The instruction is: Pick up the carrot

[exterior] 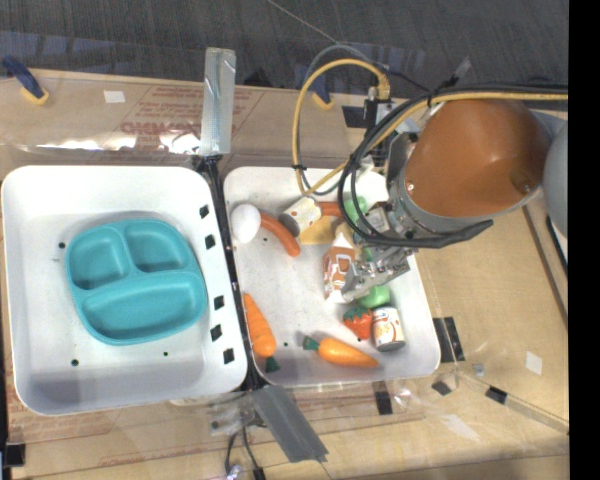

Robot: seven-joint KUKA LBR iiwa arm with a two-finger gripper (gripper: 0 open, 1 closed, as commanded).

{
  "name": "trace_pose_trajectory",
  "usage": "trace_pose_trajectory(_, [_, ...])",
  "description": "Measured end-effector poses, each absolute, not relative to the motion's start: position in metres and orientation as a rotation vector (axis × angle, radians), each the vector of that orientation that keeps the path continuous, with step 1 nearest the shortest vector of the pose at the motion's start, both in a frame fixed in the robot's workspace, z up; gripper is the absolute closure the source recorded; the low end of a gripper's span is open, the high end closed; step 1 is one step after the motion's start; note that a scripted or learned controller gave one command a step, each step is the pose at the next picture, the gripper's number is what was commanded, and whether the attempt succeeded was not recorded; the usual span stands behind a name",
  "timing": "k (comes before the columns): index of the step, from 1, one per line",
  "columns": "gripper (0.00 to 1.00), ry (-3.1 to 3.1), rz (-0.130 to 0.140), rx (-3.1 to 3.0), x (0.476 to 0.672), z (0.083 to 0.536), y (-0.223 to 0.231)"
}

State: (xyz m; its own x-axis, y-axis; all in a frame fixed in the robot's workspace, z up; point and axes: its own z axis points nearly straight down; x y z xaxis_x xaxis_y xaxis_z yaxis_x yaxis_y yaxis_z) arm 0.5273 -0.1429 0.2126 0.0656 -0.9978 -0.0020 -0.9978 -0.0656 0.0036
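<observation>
At the near edge of the right bin (280,183) lies a carrot (345,352), orange with a green stub pointing left, on its side along the front wall. A second carrot (259,325) leans against the bin's left wall, near the first but apart from it. Just right of the first carrot stands a small can (386,329) with a red and white label; its writing is too small to read. A red strawberry-like toy (357,321) touches the can.

Above these, my claw (372,273) hangs over the middle of the right bin, above a white and orange packet (337,271) and a green item (378,295). I cannot tell how far my claw is open, or whether it has hold of anything.

Farther back lie a sausage (279,233), a white egg (245,222) and a yellowish wedge (320,230).

In the left bin (30,268) sits a teal divided plate (135,280).

Beyond the bins, red mirrored print on the cardboard (130,113) is not legible.
</observation>
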Motion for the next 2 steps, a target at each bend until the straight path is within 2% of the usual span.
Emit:
trace_pose_trajectory(1, [1.0,-2.12,0.0,2.32,0.552,0.241,-0.184])
trace_pose_trajectory(2, [1.0,-2.259,0.0,2.186,0.578,0.223,-0.197])
